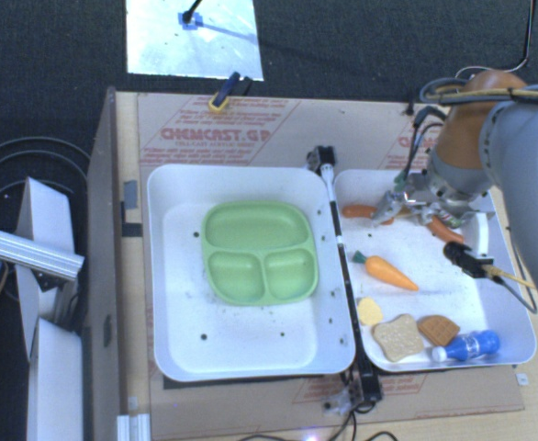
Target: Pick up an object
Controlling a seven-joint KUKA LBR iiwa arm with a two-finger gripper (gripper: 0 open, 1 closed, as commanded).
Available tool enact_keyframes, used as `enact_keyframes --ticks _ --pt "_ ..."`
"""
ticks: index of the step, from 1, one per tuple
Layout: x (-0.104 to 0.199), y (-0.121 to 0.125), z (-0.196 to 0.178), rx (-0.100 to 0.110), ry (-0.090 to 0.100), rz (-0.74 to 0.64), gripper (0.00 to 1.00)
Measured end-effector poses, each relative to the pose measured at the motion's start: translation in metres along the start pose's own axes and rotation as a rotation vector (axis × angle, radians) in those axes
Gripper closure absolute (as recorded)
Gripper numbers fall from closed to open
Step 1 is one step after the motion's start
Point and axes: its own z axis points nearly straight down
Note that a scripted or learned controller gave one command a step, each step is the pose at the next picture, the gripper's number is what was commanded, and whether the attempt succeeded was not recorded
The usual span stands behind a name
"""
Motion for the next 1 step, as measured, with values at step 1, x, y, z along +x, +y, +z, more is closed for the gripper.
enact_keyframes --ticks 1 --pt "0.0340 -0.0661 0.0007 0.003 0.001 0.003 0.00"
